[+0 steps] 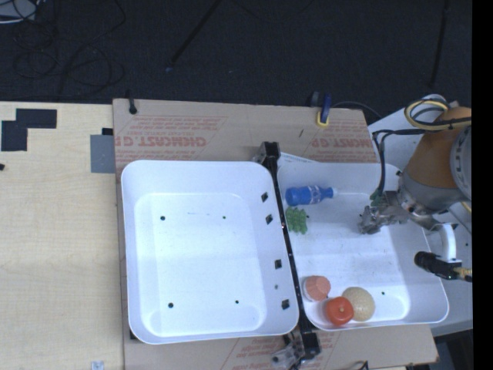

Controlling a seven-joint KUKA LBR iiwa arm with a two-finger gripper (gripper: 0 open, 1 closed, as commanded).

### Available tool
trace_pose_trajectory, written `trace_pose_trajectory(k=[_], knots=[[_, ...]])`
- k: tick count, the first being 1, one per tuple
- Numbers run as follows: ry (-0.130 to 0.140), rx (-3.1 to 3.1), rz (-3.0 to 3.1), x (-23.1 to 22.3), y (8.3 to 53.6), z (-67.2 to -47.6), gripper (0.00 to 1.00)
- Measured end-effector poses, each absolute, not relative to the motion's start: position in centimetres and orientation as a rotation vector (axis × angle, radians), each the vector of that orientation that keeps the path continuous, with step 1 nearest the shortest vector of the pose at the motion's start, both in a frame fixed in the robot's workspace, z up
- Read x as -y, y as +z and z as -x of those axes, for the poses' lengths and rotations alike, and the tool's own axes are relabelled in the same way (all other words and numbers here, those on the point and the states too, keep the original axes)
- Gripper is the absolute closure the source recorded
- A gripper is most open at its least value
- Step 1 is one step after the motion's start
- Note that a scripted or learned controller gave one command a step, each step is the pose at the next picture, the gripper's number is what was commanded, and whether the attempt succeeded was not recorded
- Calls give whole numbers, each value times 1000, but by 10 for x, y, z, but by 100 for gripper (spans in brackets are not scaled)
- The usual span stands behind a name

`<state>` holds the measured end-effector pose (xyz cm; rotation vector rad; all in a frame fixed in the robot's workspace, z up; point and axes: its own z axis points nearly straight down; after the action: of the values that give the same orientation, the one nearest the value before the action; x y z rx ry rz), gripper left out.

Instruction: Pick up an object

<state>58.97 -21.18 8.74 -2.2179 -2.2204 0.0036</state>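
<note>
The left bin (202,249) is sitting beside the right bin (420,299), the landmark here. The arm (435,164) is reaching over that bin's right rim, its pincer (373,220) hanging low inside — nothing visible between its tips, spread unclear. A blue bottle (308,195) is lying at the bin's upper left, a green sprig (296,220) just below; a beige ball (359,303), red ball (338,311) and pink piece (316,287) are clustering at the bottom.

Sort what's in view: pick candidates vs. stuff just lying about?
Pick candidates, all in the right bin:
blue bottle
green leafy toy
pink round piece
red ball
tan ball
The gripper sits low in that bin.

Lying about:
left bin
cardboard sheet
yellow-handled clamp
</note>
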Motion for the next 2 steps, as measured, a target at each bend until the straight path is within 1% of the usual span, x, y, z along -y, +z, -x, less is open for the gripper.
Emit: trace_pose_trajectory(k=[2], knots=[[1, 2225, 2216, 212, 88, -595, 100]])
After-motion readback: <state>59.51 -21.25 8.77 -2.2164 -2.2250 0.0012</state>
